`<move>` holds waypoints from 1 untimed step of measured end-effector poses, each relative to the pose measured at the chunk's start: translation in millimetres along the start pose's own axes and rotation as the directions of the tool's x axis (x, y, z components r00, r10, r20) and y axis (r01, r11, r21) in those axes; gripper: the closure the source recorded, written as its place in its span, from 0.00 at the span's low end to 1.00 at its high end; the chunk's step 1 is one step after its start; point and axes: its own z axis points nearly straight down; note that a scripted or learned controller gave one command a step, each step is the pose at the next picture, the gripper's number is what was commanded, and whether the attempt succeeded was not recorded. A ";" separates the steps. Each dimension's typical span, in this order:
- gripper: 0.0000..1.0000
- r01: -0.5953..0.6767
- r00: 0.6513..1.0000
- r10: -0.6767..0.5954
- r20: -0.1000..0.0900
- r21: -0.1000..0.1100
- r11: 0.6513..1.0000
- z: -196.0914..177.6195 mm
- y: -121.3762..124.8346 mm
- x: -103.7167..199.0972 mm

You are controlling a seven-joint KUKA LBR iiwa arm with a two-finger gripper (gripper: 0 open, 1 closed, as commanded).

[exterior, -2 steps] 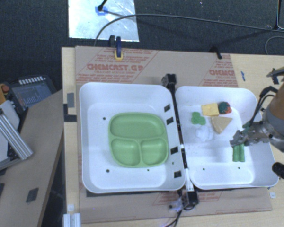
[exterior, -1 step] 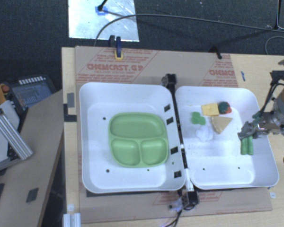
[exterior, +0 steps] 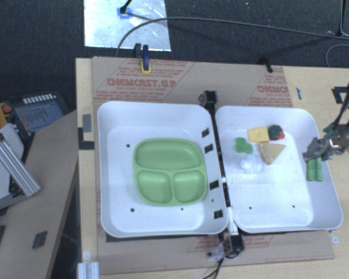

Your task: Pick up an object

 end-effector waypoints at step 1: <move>1.00 0.006 1.000 -0.006 -0.004 0.002 1.000 -1.0 25.5 51.8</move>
